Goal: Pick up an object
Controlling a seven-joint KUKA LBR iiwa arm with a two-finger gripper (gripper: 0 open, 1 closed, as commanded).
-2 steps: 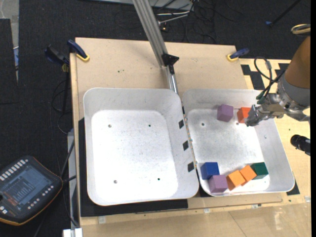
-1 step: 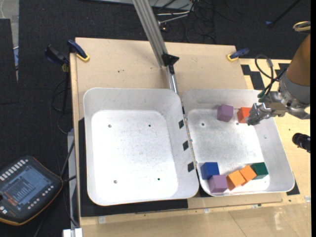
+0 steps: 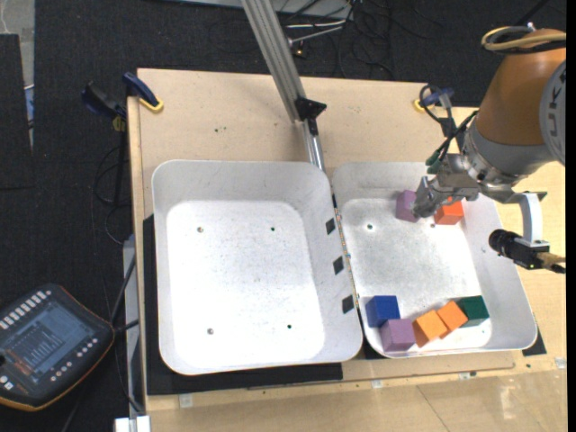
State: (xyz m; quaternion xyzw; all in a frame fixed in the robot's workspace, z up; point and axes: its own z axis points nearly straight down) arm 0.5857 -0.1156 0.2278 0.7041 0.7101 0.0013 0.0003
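Reaching in from the right, the gripper (image 3: 430, 202) hangs low over the far end of the right bin (image 3: 504, 273), between a purple block (image 3: 406, 205) and an orange block (image 3: 449, 211); whether it is spread or pinching cannot be told. Near the bin's front edge lie a blue cube (image 3: 382, 309), a purple cube (image 3: 398, 334), an orange cube (image 3: 431, 323) and a green cube (image 3: 469, 310).

Just one camera here, fixed up high and looking down at a slant, far enough back to catch the whole bench (image 3: 225, 106) and both white bins (image 3: 180, 187); the arm (image 3: 522, 88) comes in from the right.
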